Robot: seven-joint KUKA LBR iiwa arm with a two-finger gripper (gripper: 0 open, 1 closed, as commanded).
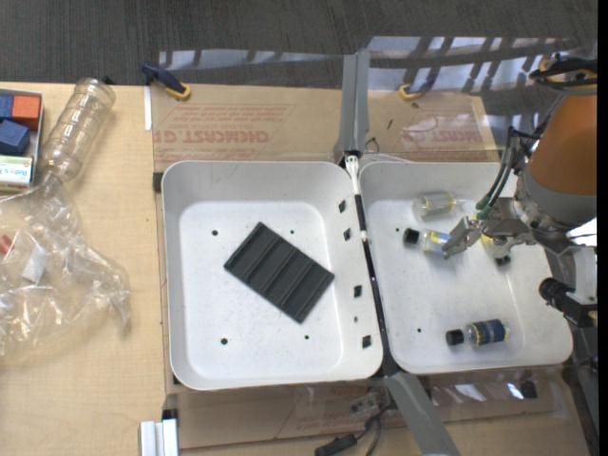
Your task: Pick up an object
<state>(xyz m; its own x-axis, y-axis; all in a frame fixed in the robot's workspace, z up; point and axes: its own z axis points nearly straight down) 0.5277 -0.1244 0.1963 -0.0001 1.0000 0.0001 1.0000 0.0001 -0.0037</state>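
My gripper hangs low over the right bin, near its upper middle, and it is open. Its left finger lies close beside a small bottle with a black cap and a yellow and blue body; I cannot tell whether they touch. A clear little bottle lies just above that. A dark blue bottle with a yellow band rests near the bin's front. A dark ribbed rectangular pad lies slantwise in the left bin.
The grey arm with its orange band comes in over the right bin's right wall. On the bench to the left lie a clear plastic bottle, crumpled plastic wrap and a box of coloured blocks.
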